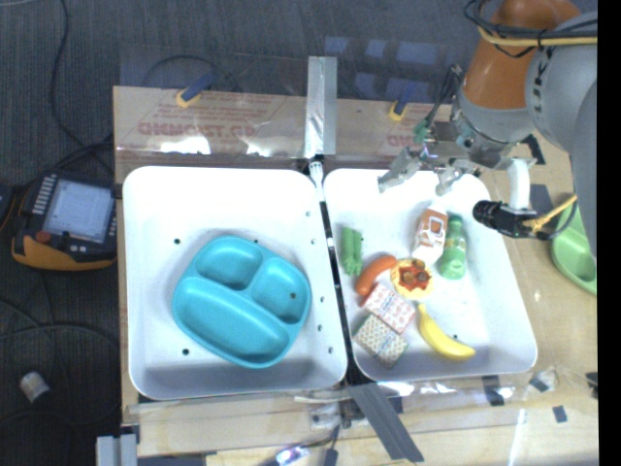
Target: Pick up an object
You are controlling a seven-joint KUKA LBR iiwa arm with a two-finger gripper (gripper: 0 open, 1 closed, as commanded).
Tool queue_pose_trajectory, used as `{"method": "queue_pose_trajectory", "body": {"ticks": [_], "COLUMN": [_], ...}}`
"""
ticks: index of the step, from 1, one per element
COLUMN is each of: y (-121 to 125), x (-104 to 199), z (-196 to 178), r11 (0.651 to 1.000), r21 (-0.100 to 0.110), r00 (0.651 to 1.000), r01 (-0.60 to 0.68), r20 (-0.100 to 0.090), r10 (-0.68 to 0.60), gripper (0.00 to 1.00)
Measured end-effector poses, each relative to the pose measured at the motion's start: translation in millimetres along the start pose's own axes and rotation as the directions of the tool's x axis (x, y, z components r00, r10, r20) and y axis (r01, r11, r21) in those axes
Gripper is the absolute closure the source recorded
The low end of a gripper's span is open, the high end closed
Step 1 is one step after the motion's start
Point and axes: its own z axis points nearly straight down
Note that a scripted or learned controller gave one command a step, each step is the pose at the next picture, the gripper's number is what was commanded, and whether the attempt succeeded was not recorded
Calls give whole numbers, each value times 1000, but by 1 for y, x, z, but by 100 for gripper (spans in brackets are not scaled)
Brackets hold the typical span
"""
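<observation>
Left bin [146, 202]: one blue three-compartment tray [243, 299]. Right bin [505, 309]: green pepper [350, 249], orange carrot [374, 272], two small printed boxes [386, 320] with unreadable labels, banana [442, 336], carton [430, 233], green bottle [453, 250]. Gripper [427, 171] above the rear wall, fingers spread, holding nothing.

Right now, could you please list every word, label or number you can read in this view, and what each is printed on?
None can be read for certain.
Cardboard sheet behind the bins: red mirrored lettering, too blurred.
Small carton: orange label, too small.
Patterned boxes: print illegible.
Handheld pendant screen: no text resolvable.
</observation>
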Motion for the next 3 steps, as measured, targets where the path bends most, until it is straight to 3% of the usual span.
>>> {"method": "queue_pose_trajectory", "body": {"ticks": [1, 2, 3], "y": [0, -8, 28], "x": [0, -80, -77], "z": [0, 82, 46], "r11": [1000, 999, 999], "r21": [0, 1, -2], "r00": [1000, 999, 999], "r01": [0, 54, 42], "r20": [0, 3, 1], "r10": [0, -54, -42], "gripper": [0, 0, 0]}}
